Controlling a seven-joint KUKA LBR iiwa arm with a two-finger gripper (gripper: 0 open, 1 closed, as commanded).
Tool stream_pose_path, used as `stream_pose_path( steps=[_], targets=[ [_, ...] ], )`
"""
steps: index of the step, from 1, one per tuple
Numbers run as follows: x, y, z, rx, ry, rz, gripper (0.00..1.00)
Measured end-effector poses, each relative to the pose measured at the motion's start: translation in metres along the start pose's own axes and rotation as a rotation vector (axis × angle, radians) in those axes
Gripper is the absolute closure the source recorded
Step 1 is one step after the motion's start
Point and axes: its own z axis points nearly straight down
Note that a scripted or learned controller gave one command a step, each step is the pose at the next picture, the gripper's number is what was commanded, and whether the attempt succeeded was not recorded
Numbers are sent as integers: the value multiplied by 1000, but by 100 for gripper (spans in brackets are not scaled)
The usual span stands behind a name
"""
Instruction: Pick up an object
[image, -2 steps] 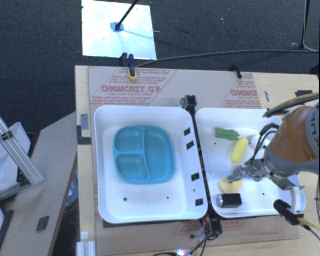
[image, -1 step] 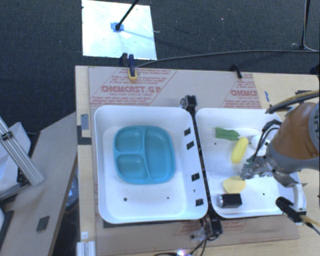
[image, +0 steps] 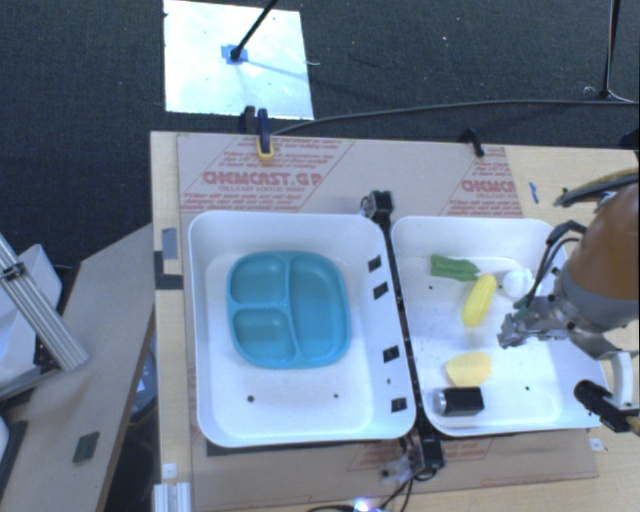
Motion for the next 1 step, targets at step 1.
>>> stream_pose_path(
  steps=[1],
  targets=[
    [8, 3, -60, -2, 0, -2, 100]
  ],
)
